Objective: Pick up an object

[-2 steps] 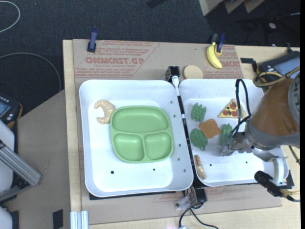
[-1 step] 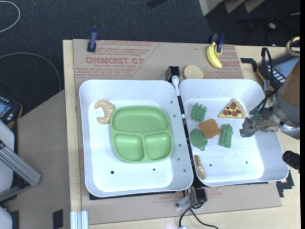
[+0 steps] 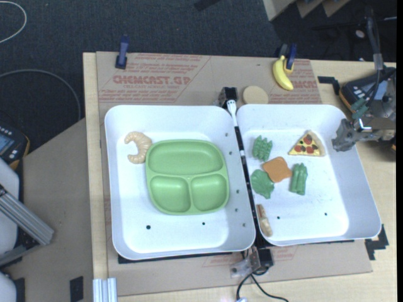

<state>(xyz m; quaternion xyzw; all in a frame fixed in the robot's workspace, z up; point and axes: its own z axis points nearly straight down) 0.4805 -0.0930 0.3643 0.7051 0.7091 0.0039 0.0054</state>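
So nothing was picked yet: the end effector (image 3: 345, 138) hung at the right bin's (image 3: 352, 228) right rim, carrying nothing I could see. Pizza slice (image 3: 308, 145), orange piece (image 3: 276, 168) and 3 green toys lay untouched inside.

Arm (image 3: 378, 115) cut off by right edge; fingers indistinct.

Around the orange slab (image 3: 276, 168) in the right bin (image 3: 352, 219), green pieces crowd close: one above-left (image 3: 262, 148), one below-left (image 3: 262, 183) touching it, one just right (image 3: 298, 178). The pizza slice (image 3: 308, 144) lies up-right, apart. Right of and below that cluster, the bin floor is bare and open to approach.
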